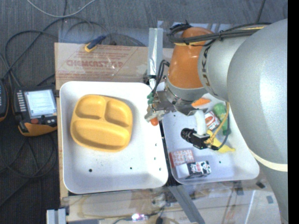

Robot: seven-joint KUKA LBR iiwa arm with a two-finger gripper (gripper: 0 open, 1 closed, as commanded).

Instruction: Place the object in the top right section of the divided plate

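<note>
A yellow divided plate [76,127] lies in the left bin [112,171], with two small sections at its far side and one large section nearer me. My gripper [153,116] hangs over the wall between the two bins, to the right of the plate and apart from it. A small orange-red object [153,122] pokes out from between its fingertips, and the fingers are shut on it.
The right bin [233,169] holds an orange piece [202,101], a green and red package [216,115], a yellow item [225,148], a red packet [181,157] and a small black-and-white box [199,168]. A handheld screen [36,104] sits left of the bench.
</note>
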